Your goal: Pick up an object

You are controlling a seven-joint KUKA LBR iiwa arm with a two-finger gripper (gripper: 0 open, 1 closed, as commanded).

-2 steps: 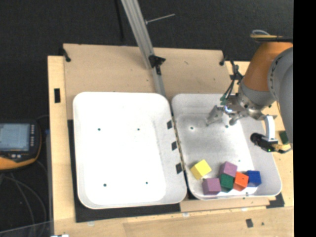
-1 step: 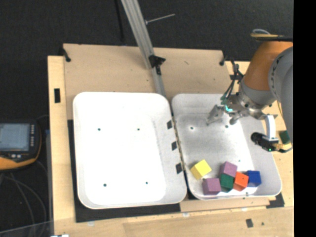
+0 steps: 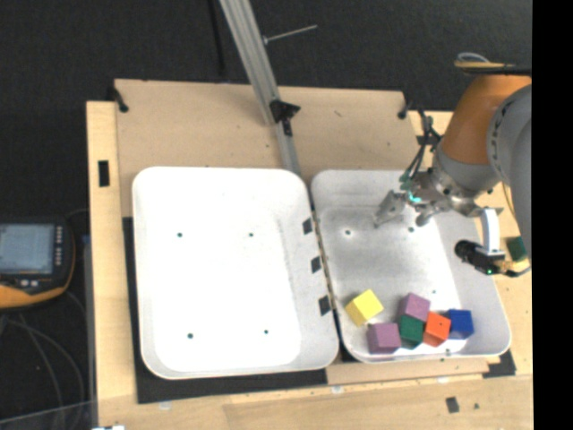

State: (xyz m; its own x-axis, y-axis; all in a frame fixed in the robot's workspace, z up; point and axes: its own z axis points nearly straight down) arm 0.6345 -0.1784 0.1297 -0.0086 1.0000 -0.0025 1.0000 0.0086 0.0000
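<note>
Six blocks sit in the right bin (image 3: 394, 191), all at its near end: yellow (image 3: 364, 306), two purple (image 3: 414, 306) (image 3: 383, 336), green (image 3: 410, 329), orange (image 3: 437, 327), blue (image 3: 460, 322). Nothing picked yet; the whole task is left. Gripper (image 3: 405, 210) hangs over the bin's far end, released, fingers spread, nothing between them. Blocks lie well apart from it, toward the near rim. Yellow stands a little clear of the cluster, probably the easiest grab. Left bin (image 3: 219, 267) has no blocks.
</note>
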